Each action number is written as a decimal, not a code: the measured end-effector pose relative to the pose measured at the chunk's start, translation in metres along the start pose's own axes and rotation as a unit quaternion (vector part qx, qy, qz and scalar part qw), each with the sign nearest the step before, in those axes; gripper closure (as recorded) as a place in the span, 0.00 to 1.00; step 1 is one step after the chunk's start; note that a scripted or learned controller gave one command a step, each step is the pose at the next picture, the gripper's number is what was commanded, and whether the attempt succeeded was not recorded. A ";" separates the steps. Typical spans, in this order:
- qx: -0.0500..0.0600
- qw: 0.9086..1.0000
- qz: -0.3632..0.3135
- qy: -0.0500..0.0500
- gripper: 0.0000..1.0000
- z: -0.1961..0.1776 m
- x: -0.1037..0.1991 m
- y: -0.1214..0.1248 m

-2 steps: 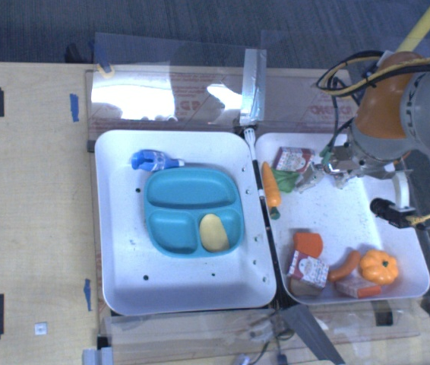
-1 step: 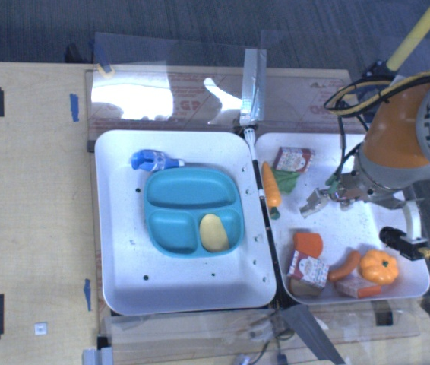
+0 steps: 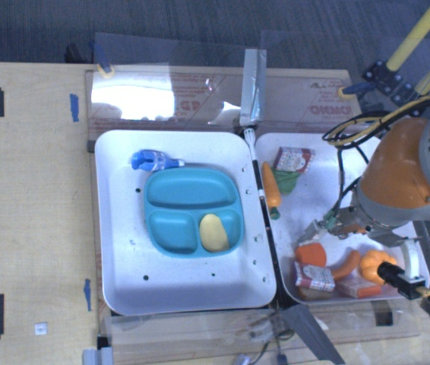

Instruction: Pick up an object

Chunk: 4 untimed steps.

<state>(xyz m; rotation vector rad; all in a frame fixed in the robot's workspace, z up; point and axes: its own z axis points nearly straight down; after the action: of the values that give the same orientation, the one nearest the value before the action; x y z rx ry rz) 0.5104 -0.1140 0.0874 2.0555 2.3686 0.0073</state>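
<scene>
Nearest to you, at the front of the right bin [image 3: 291, 299], you see a little heap of play food: a packet with a red and white label [image 3: 315, 277], a red block [image 3: 311, 253] just behind it, a pinkish sausage [image 3: 345, 265] beside them, and an orange piece [image 3: 372, 263] further right, partly under a black part of the arm. Just above this heap hangs the gripper [image 3: 327, 226], low over the bin floor. Nothing sits between its fingers, but you cannot tell if they are spread or pressed together. The arm [image 3: 402, 175] with its orange band covers the right side of that bin. In the left bin [image 3: 116, 226] lies a blue tray [image 3: 192, 207] with three sections, and a yellow lemon [image 3: 214, 233] rests in its front right section. Further back, a carrot [image 3: 271, 188] lies along the wall between the two bins. A red packet on something green [image 3: 292, 161] sits behind it, and a small blue toy [image 3: 150, 160] lies behind the tray.
</scene>
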 end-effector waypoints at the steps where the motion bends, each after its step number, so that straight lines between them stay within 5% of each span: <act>1: 0.000 0.998 -0.055 -0.001 0.00 0.002 -0.053 0.106; 2: -0.001 0.987 -0.160 -0.001 0.00 -0.114 -0.012 0.132; 3: 0.007 0.957 -0.291 0.004 0.00 -0.008 -0.013 0.151; 4: 0.004 0.985 -0.170 0.004 0.00 0.000 -0.011 0.153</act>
<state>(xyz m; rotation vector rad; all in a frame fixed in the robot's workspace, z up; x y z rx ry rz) 0.6631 -0.1038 0.0880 1.6295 2.6921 0.0066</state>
